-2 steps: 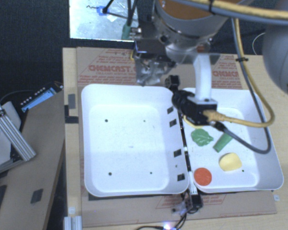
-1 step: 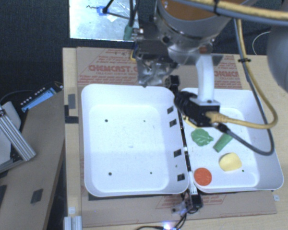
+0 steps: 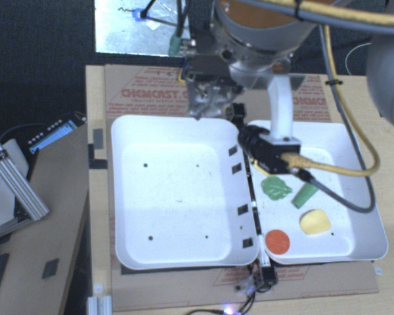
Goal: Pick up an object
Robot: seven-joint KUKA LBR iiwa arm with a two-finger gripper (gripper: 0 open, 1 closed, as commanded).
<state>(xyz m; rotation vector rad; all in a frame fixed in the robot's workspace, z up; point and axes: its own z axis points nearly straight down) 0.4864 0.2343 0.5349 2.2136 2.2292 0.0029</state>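
The left bin [image 3: 174, 195] sits beside the right bin [image 3: 354, 241], which holds a green leaf-shaped piece [image 3: 276, 188], an orange disc [image 3: 278, 241], a green block [image 3: 305, 195] and a yellow lump [image 3: 314, 222] (all near its front). The gripper [image 3: 210, 104] hangs above the left bin's far rim; its claw's state I cannot tell.

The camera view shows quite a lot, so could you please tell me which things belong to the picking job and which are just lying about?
For the job:
- hand
- green leaf-shaped piece
- green block
- yellow object
- orange-red disc
- right bin

Lying about:
- left bin
- cardboard sheet
- metal rail
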